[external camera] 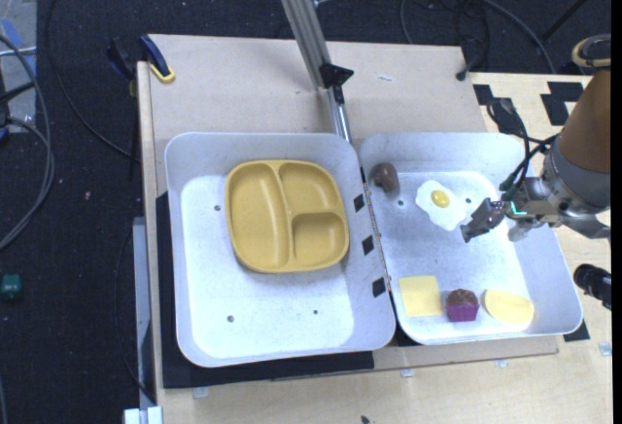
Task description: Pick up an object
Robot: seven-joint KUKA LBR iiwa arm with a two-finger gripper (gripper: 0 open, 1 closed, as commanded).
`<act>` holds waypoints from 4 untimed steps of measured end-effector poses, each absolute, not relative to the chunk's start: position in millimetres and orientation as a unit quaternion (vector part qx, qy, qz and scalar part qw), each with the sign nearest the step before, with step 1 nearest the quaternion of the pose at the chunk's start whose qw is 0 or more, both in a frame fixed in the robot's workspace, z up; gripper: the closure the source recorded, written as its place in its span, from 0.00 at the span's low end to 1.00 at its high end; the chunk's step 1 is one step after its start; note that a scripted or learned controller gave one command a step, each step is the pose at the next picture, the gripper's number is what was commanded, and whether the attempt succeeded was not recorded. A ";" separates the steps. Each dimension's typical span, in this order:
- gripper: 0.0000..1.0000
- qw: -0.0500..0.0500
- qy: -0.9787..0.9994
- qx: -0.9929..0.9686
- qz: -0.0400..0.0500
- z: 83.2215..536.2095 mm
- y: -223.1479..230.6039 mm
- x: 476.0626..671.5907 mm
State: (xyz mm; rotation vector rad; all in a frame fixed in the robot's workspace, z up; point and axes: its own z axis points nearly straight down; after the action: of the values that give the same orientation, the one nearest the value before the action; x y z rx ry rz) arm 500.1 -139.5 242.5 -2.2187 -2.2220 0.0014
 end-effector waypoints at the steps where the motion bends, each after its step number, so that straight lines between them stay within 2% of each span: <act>1: 0.00 0.000 -0.708 -0.707 0.000 242.8 -139.6 500.3; 2: 0.00 0.003 -0.707 -0.708 0.002 183.0 -142.5 491.6; 3: 0.00 0.000 -0.707 -0.708 0.000 126.0 -134.8 491.4; 4: 0.00 0.000 -0.707 -0.708 -0.001 93.7 -135.0 492.2</act>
State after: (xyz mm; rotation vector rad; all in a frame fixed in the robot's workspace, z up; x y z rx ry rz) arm 492.2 -135.0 93.7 -2.2236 -2.2201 -0.0016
